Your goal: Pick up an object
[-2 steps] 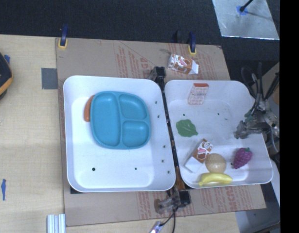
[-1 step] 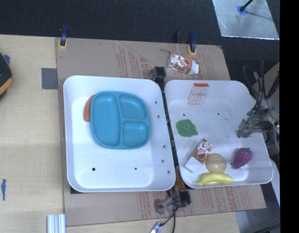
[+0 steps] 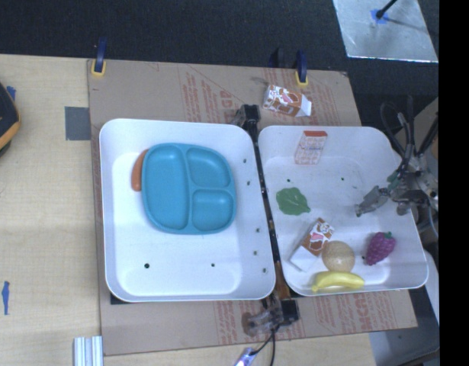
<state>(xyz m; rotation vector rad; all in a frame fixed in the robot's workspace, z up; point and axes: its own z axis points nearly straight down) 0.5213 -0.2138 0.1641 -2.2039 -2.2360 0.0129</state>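
Observation:
The right bin holds several small objects. A white and orange carton lies near its far edge and a green leaf sits left of centre. A small red and white carton, a pale round onion and a yellow banana cluster by the near edge. Purple grapes lie at the near right. My gripper hangs low over the bin's right side, just above the grapes and apart from them, with nothing seen in it.
The left bin carries a blue divided plate with an orange item poking out from under its left edge. Another small carton lies on the cardboard behind the right bin. Cables and arm parts crowd the right edge.

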